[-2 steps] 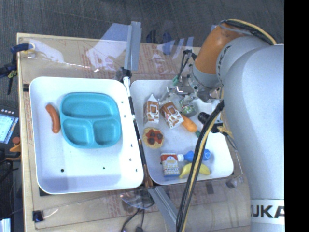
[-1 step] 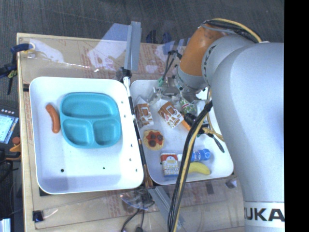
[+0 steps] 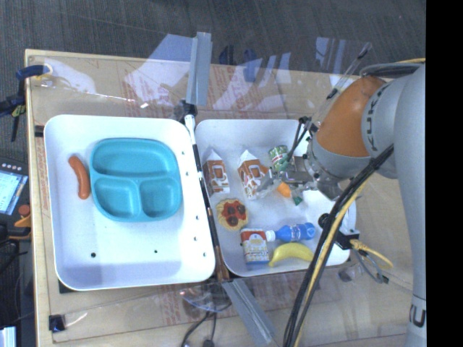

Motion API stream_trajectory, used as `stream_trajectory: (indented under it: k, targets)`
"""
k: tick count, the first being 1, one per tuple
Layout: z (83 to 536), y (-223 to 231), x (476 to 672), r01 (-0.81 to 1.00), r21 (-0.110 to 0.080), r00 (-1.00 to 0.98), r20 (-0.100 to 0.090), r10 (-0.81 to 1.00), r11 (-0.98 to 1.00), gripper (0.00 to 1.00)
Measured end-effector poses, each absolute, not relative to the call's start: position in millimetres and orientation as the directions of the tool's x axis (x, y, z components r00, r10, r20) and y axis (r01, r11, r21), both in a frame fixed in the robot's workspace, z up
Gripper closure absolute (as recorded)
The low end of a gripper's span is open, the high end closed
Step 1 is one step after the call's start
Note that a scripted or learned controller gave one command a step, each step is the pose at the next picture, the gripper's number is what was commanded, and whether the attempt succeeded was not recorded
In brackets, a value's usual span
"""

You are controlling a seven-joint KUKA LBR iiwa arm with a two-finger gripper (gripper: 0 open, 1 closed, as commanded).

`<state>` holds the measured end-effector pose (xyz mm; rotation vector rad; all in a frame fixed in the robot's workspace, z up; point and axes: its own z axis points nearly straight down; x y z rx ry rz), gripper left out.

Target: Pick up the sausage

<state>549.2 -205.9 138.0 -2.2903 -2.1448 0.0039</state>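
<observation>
The surface (image 3: 108, 85) carries two white bins side by side. My arm (image 3: 362, 121), grey with its orange band, comes in from three o'clock and hangs over the right bin (image 3: 311, 132).

The left bin (image 3: 65, 266) holds a blue divided plate (image 3: 136, 178) near its middle. At nine o'clock of that plate, just beside its rim, lies the sausage (image 3: 80, 176), running roughly twelve to six. It is well apart from me, with the whole plate and the wall between the bins in the way.

The right bin is crowded: two small cartons (image 3: 215, 176) and (image 3: 251, 176) towards eleven o'clock, a green packet (image 3: 278, 156) at twelve, a round pizza piece (image 3: 232, 213) at eight, a red carton (image 3: 253, 246), a blue-labelled bottle (image 3: 293, 232) and a banana (image 3: 291, 253) along the six o'clock wall.

My claw (image 3: 291, 183) sits low among this clutter, beside the green packet, with something small and orange (image 3: 285, 190) at its tip. Whether it is apart or together I cannot tell; the wrist hides it.

As I judge it, the risk is plain: I am in the wrong bin. Closing here would take the wrong thing, and lifting out could drag a carton. The sausage so close to the plate's rim leaves little room on that side, so I could strike the plate or roll the sausage away.
</observation>
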Motion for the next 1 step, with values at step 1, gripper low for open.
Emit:
stream_trajectory:
  k: [1]
  targets:
    - [89.8,-196.6,584.6,0.998,-0.005,0.057,0.0,0.998,-0.057,0.0]
